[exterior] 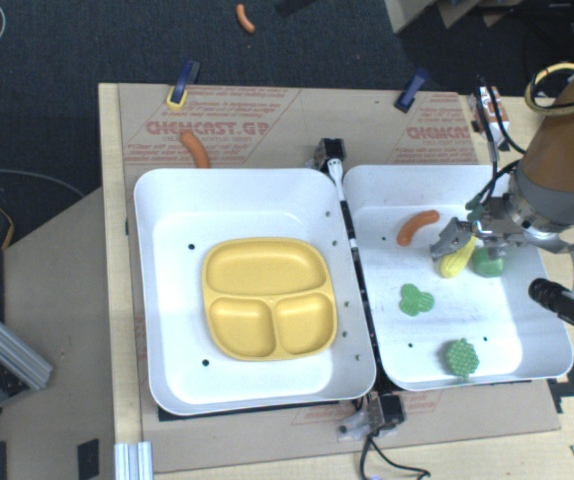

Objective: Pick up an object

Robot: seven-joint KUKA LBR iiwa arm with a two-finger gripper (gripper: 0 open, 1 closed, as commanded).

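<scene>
Patience is what this step is asking for: the gripper [464,243] is working low in the right bin [527,363], its grey fingers splayed apart over a small yellow piece [455,260], which looks like toy corn or a banana. The piece is lying at the fingertips, touching or nearly so, but it is not sitting between them, so nothing is being carried. As I judge it, a good grasp is calling for the jaws to be centred across the yellow piece's narrow width, lowered until they are straddling it, and closed only then, since a rounded plastic shape will probably be squirting sideways under an off-centre pinch. A green object [489,263] is lying just beside the yellow one, partly under the wrist, and could be getting nudged or caught along with it.

The other toys are looking like smooth moulded plastic: an orange sausage [418,227] near the gripper, a lobed green piece [416,300] towards the bin's middle, and a knobbly green one [461,357] near the front rim. Both bins are appearing as glossy, shallow white trays with rounded corners. In the left bin [167,208] a matte yellow divided plate [267,298] is resting, with three compartments.
</scene>
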